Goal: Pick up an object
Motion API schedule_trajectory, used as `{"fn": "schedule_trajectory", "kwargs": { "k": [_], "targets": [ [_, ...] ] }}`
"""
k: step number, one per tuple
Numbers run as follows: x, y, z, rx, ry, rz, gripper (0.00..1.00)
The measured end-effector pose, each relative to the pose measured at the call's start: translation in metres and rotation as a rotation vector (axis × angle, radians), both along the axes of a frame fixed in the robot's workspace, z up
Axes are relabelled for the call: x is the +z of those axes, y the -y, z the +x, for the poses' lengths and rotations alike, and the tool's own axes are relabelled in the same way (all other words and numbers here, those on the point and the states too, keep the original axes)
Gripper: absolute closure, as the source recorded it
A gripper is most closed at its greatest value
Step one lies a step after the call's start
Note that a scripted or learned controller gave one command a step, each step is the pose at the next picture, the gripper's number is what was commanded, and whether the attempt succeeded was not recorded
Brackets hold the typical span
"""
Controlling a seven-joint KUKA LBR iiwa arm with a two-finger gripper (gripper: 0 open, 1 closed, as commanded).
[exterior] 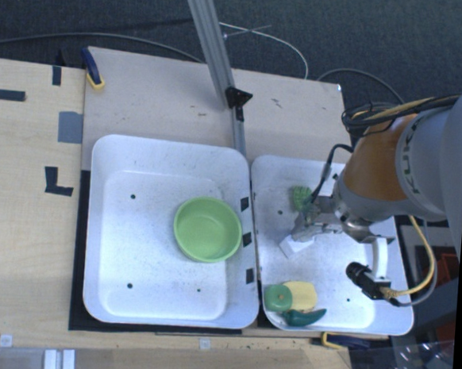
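Observation:
The right bin holds a small white block near its middle. A little green lump lies toward the bin's back. At the front left sit a yellow and green toy and a dark teal piece. My gripper hangs low over the right bin, just above and right of the white block and close in front of the green lump. The wrist hides how it meets the block. A light green bowl rests upright in the left bin.
A slanted metal pole crosses the back of the bench and ends near the divide between the bins. Cables loop behind the arm. A black hose fitting hangs from the wrist over the right bin's right side.

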State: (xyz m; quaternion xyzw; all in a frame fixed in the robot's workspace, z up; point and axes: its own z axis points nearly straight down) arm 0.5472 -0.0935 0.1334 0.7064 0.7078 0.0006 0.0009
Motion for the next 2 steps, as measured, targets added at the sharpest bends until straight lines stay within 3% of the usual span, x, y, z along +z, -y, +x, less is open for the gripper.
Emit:
{"fn": "schedule_trajectory", "kwargs": {
  "k": [2],
  "targets": [
    [0.096, -0.004, 0.013, 0.001, 0.002, 0.0, 1.0]
  ]
}}
